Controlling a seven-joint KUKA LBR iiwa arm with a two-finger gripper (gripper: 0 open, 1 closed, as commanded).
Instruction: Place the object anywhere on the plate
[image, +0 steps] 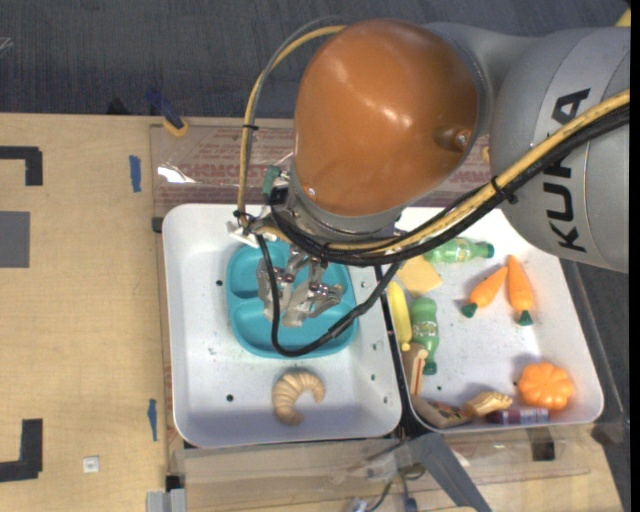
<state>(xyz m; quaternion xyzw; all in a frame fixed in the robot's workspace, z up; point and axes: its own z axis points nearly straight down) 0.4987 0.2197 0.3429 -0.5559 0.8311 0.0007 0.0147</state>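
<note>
A teal plate (245, 300) with compartments lies in the left white bin (195, 330), toward its back. My gripper (297, 298) hangs over the plate's right half, under the big orange wrist band, and hides that part of the plate. I see nothing held in it. A tan croissant (298, 392) lies on the bin floor just in front of the plate, apart from both plate and gripper.
The right bin (580, 340) holds two carrots (505, 283), an orange pumpkin (545, 385), green bottles (424, 322), a yellow piece (418, 276) and a few small items along its front wall. Black and yellow cables loop beside the gripper.
</note>
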